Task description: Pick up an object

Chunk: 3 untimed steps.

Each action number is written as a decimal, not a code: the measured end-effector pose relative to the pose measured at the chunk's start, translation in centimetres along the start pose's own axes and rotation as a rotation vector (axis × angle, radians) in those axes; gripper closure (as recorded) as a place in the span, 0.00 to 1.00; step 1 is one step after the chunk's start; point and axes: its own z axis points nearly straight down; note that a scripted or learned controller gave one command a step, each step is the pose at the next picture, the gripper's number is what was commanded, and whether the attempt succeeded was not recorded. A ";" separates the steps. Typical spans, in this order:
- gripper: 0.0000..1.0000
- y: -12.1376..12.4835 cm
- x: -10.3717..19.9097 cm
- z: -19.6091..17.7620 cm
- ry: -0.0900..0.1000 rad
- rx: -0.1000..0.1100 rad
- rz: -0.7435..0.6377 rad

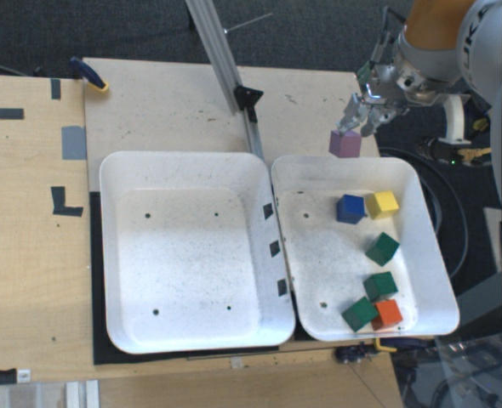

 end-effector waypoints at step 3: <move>1.00 -5.1 14.5 4.9 0.001 0.008 -0.003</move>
